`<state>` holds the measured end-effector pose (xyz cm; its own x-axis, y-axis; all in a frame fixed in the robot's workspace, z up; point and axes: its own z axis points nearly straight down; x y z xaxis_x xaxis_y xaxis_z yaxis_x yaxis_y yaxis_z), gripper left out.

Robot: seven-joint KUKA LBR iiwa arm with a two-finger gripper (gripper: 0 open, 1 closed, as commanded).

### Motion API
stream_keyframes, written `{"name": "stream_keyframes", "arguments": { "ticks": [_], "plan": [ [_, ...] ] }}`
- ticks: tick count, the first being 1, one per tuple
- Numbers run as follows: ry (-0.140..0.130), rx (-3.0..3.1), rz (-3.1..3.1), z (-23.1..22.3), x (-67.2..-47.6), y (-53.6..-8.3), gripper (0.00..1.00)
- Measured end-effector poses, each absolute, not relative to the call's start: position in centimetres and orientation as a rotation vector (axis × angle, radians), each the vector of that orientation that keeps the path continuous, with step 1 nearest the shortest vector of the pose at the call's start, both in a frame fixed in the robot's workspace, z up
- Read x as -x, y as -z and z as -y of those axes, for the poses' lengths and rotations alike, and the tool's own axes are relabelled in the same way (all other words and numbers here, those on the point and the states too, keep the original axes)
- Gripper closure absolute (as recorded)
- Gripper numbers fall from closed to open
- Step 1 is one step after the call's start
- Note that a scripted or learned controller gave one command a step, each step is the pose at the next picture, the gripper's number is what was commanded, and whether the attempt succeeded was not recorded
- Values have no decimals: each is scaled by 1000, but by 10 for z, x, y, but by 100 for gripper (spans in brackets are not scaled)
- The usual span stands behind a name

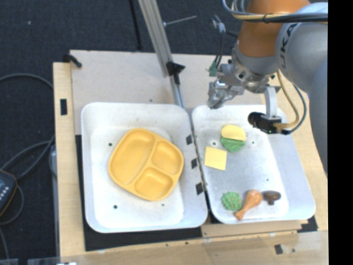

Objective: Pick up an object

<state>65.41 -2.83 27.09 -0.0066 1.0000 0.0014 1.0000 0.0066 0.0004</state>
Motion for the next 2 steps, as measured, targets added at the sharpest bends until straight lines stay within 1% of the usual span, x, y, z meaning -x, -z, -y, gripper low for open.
{"name": "stream_keyframes", "arguments": {
  "ticks": [2],
  "plan": [
    [0,2212,2228,-78,-617,-262,100]
  ]
}}
